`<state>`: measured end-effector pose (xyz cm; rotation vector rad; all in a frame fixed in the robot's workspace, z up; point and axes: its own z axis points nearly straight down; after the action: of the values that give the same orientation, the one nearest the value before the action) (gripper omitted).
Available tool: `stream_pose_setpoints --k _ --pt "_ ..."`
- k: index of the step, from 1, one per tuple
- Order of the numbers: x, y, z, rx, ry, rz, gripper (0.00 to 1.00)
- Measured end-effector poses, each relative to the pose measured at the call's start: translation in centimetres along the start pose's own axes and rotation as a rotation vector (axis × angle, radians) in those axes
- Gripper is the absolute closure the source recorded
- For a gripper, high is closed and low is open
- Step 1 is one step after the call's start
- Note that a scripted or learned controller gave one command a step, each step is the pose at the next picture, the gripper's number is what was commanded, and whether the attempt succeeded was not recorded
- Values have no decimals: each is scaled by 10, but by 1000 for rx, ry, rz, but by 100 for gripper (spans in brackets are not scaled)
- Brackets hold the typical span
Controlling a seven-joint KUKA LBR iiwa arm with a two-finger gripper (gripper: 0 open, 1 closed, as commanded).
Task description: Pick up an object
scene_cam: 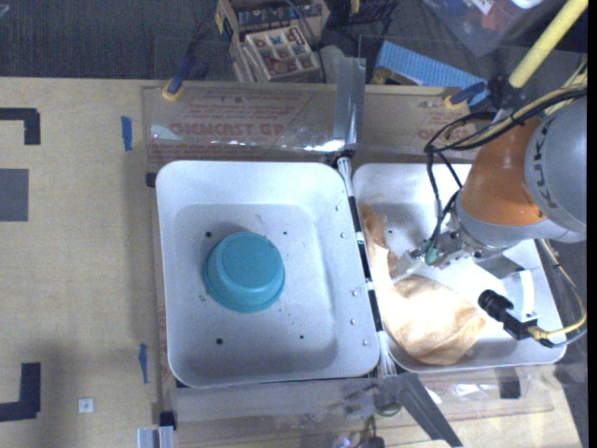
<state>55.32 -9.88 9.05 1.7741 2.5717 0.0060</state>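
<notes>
I read the current step as the reach: the arm (522,180) is lowered into the right bin (410,180), and the gripper (431,253) sits at the far edge of a tan cloth (429,315). The fingers are small and partly hidden under the wrist, so I cannot tell how far they are parted or whether they have hold of anything.

The cloth lies crumpled along the left and near side of the right bin. It is soft, folded and irregular, with a second lobe running up the left wall.

A teal bowl (244,271) rests upside down in the middle of the left bin (187,194). It is round, smooth and rigid.

In my judgement the next move calls for closing on a raised fold of the cloth, then lifting straight up to confirm the hold.
</notes>
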Motion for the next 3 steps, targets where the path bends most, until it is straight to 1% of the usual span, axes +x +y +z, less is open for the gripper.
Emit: stream_pose_setpoints --k 1,2,3 --pt "-42 86 3 4 6 -58 0" --pt "-30 66 2 4 7 -181 0" --pt "-11 20 1 3 6 -127 0"
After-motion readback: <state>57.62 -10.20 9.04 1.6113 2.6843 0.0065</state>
